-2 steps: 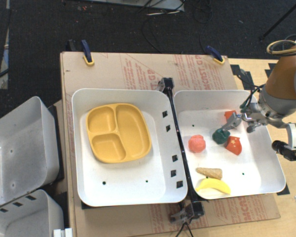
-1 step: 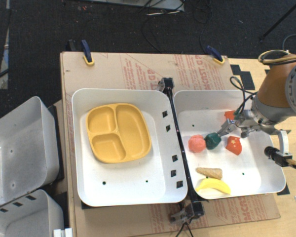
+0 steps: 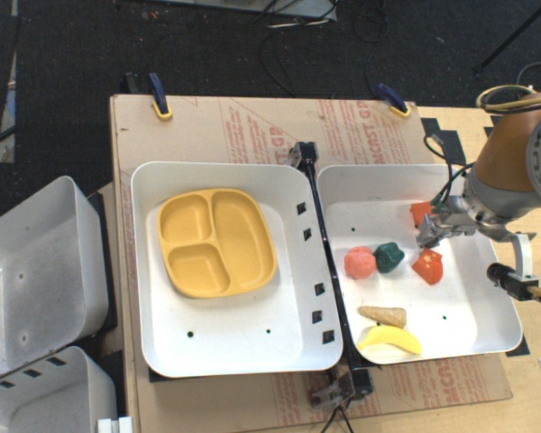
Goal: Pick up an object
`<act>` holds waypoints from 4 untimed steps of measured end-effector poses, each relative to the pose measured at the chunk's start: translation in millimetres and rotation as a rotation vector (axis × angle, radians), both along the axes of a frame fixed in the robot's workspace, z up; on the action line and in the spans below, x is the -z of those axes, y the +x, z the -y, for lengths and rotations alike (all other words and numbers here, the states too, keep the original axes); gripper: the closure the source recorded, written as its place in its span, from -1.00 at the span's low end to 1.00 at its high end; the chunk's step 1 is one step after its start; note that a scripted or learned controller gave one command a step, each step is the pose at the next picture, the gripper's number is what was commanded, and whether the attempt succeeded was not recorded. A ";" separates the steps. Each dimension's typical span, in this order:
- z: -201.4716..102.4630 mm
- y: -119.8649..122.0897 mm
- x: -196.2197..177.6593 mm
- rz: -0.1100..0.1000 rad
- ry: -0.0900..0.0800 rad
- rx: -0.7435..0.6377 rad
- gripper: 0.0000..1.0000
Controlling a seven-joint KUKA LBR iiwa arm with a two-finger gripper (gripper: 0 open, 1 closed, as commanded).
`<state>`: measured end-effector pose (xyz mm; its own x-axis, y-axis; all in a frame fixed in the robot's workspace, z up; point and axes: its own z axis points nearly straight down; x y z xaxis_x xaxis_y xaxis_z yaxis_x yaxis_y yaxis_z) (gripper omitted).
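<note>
The right bin (image 3: 487, 332) holds a pink-red ball (image 3: 361, 262), a dark green piece (image 3: 389, 256), a red strawberry-like piece (image 3: 428, 266), an orange-red piece (image 3: 420, 213) partly hidden by the arm, a tan biscuit-like piece (image 3: 382, 315) and a yellow banana (image 3: 390, 340). My gripper (image 3: 430, 235) hangs low over the bin's right-middle, just above the red strawberry-like piece and below the orange-red one. Nothing visibly sits between its fingers.
The left bin (image 3: 162, 332) bears a yellow three-compartment plate (image 3: 216, 241). A black divider (image 3: 320, 260) runs between the bins. Blue and yellow clamps (image 3: 160, 97) grip the board's far edge. Grey tubs (image 3: 32, 269) stand off to the left.
</note>
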<state>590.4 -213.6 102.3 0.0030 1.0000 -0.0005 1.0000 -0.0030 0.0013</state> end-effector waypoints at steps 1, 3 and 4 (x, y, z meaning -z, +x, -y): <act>1.5 1.6 -42.2 0.003 -0.001 -0.003 1.00; -7.1 10.5 -119.1 0.002 -0.001 -0.007 1.00; -63.9 14.1 -111.8 -0.002 0.002 -0.010 1.00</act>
